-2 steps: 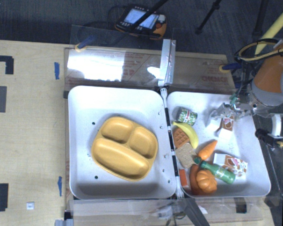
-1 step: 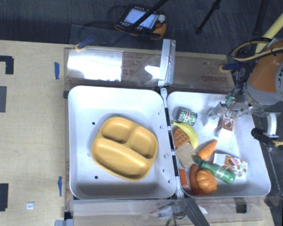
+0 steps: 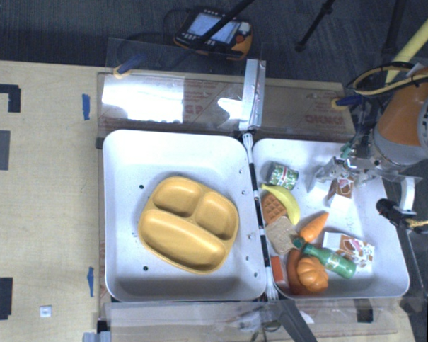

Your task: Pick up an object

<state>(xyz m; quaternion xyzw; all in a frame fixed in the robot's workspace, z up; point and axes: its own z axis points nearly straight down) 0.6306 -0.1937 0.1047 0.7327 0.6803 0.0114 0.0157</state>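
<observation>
Gripper: the gripper [image 3: 343, 172] is seen over the far right part of the right bin [image 3: 393, 277], below the grey arm with its orange band [image 3: 404, 122]; its two fingers are spread wide, and a small brown and white packet [image 3: 343, 187] lies just beneath them, not clearly clasped.
Right bin: a green can [image 3: 281, 176] is lying near the far left corner, with a banana [image 3: 284, 202] just beside it.
Middle of the right bin: a waffle-patterned piece [image 3: 272, 208], a slice of brown bread [image 3: 280, 235] and a carrot [image 3: 312, 227] are crowded together, touching.
Near side: a green bottle [image 3: 329, 260] is laid across an orange bread roll [image 3: 308, 273], and a white carton [image 3: 350, 248] sits just behind the bottle.
Left bin: a yellow divided tray [image 3: 189, 221] is placed in the left bin [image 3: 124, 198], near its middle.
Bench: blue tape marks [image 3: 86, 106] are seen on the wooden top.
</observation>
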